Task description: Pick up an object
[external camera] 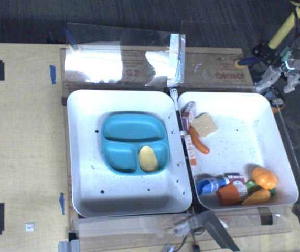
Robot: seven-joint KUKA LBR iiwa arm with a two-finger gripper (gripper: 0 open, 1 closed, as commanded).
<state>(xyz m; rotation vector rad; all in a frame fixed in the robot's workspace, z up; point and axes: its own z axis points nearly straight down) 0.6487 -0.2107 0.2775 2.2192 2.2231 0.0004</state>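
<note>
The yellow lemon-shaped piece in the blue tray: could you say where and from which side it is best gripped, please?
Probably from straight above, fingers closing across the narrow middle of the yellow piece. It lies long-ways in the lower right compartment of the blue tray, whose walls would likely block a sideways approach.

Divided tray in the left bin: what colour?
Blue tray, clearest in the camera view.

Two bins are sitting side by side on the desk. In the left bin a divided tray is lying, with a lemon in its near right compartment. The right bin is holding bread and a carrot by its left wall, and a cluster of toy food is resting along its near wall.
</note>
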